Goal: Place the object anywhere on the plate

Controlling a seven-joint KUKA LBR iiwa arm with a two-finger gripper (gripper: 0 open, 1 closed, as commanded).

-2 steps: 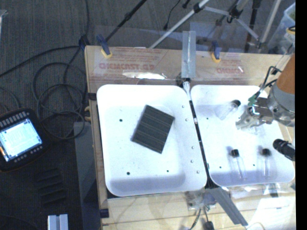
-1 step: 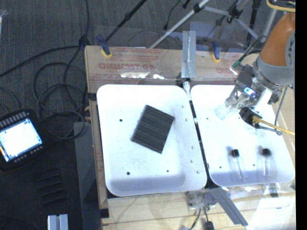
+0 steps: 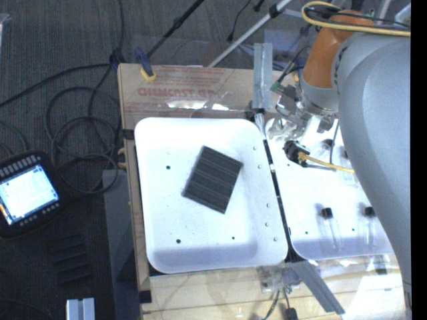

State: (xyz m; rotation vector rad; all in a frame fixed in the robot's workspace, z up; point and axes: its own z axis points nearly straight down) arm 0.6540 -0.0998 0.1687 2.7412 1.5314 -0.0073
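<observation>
The dark ribbed plate [image 3: 213, 179] lies alone in the left bin [image 3: 160, 245], its long side tilted toward the top right. The gripper [image 3: 293, 131] hangs over the right bin [image 3: 320, 245]. I cannot tell its state.

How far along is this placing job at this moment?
Nothing looks done yet. The dark ribbed plate lies bare in the left bin. The gripper is over the right bin near its far edge; I cannot tell whether it holds anything. Left: getting an object onto the plate.

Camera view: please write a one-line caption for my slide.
KUKA arm's pincer hovers over the right bin's far corner; a dark ribbed plate lies tilted in the left bin.
</observation>
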